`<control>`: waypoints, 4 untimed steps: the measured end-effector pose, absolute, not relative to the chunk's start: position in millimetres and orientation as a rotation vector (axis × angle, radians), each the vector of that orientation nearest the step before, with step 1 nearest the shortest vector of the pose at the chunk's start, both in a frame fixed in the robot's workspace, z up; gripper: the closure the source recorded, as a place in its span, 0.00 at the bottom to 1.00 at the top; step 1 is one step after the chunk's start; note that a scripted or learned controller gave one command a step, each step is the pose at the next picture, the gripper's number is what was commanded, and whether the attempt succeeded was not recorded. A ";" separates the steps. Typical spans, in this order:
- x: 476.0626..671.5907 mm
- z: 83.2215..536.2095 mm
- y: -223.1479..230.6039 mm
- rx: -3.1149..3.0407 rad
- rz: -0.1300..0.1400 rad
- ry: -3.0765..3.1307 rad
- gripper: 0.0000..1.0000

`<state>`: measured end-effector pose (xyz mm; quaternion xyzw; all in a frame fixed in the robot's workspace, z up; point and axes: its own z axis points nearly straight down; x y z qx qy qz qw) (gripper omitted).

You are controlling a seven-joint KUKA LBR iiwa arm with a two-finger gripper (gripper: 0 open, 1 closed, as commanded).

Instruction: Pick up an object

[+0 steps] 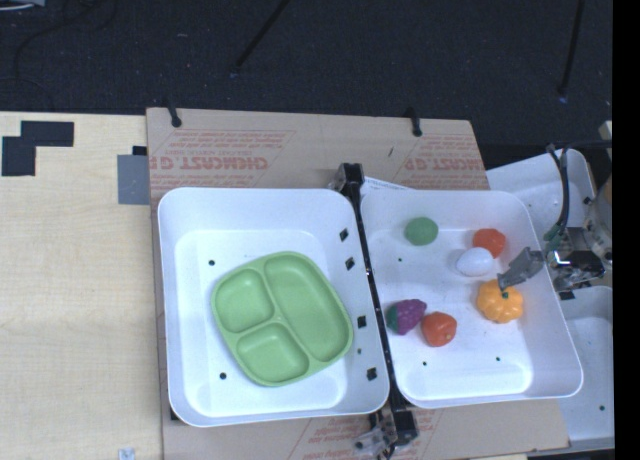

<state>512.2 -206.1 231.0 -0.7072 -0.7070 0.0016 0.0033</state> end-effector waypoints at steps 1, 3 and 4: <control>512.3 187.5 -204.4 -2.217 0.005 -2.216 0.00; 505.0 139.3 -205.1 -2.220 0.003 -2.216 1.00; 503.6 182.8 -210.7 -2.226 -0.001 -2.219 1.00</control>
